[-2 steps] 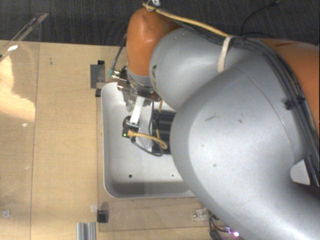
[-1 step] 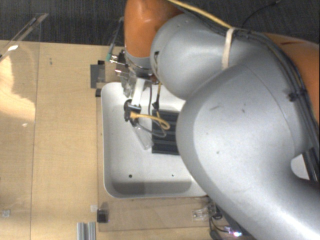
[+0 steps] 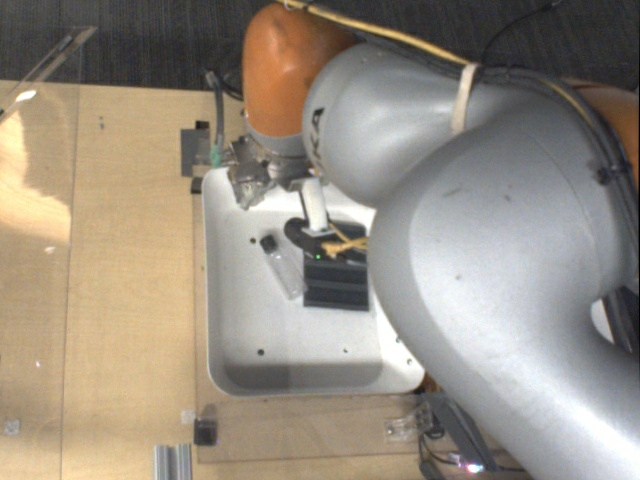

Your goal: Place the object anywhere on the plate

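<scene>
A small clear tube with a black cap (image 3: 282,264) lies on the floor of the white bin (image 3: 290,363), left of its middle. My gripper (image 3: 246,182) hangs at the bin's far left corner, below the orange band of the arm. It is apart from the tube, which lies a little nearer the camera and to the right. The grey arm hides the right part of the bin.
The bin's raised walls run along the left and near sides. Bare wooden bench (image 3: 100,268) spreads to the left. A small dark fitting (image 3: 196,150) sits at the bin's far left corner, and another (image 3: 205,430) sits by the near left corner.
</scene>
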### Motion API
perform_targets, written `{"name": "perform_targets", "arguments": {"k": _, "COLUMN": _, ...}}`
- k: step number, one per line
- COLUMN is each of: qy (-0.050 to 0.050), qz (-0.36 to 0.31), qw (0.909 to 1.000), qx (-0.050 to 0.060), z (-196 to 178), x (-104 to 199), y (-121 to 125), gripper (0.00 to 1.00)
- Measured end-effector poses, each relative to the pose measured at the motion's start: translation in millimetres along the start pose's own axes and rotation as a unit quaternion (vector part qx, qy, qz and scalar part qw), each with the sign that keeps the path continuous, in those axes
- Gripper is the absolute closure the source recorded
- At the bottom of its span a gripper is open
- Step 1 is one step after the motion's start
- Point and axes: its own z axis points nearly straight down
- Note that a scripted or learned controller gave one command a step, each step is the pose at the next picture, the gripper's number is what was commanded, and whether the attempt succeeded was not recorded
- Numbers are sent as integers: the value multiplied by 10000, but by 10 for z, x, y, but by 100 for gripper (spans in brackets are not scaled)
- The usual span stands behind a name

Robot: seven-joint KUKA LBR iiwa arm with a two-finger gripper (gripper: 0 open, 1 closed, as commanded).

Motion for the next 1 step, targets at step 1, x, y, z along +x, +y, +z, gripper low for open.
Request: {"name": "perform_targets", "arguments": {"k": 1, "qy": 0, "qz": -33, "qw": 10000, "qx": -32, "z": -127, "x": 19, "y": 17, "gripper": 100}}
